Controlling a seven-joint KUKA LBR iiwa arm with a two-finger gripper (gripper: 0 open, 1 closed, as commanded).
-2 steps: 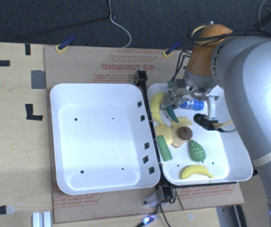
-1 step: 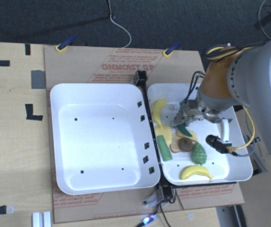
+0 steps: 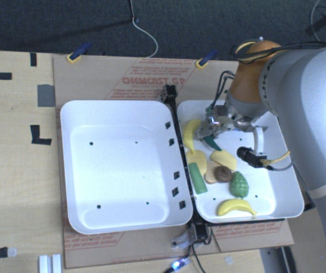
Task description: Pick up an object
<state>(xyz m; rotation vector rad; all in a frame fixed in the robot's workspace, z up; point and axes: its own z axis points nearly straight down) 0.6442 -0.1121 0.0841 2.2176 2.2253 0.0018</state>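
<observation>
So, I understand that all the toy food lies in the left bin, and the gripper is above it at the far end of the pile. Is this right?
Not quite: the wrong part is the bin. In the camera view the toy food, such as the yellow banana and the green strip, lies in the right bin, not the left bin. The gripper is above the far end of that pile, as you said.

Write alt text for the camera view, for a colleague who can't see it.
The end effector hangs low in the right bin, over a pile of toy food: a banana, a green stick and a bumpy green fruit. The left bin sits alongside.
</observation>
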